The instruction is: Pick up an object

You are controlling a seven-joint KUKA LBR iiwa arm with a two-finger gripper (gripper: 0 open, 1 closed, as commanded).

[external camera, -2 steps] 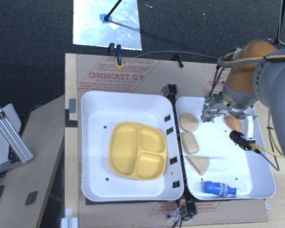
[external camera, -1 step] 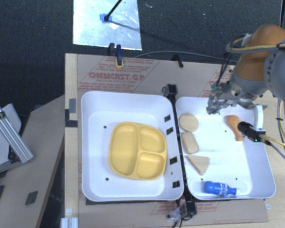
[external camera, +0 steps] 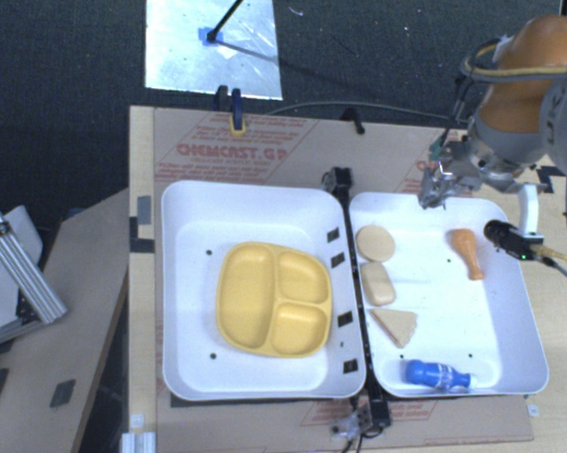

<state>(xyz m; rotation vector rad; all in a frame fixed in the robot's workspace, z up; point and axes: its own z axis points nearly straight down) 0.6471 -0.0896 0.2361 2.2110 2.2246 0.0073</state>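
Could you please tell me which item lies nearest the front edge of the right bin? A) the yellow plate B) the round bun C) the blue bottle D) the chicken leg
C: the blue bottle lies on its side by the front wall of the right bin, while the chicken leg and the round bun sit toward the back, and the yellow plate is in the left bin.

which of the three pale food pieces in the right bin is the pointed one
The wedge-shaped piece, lowest of the three in the view, just above the blue bottle. The round piece and the oblong piece above it have curved outlines.
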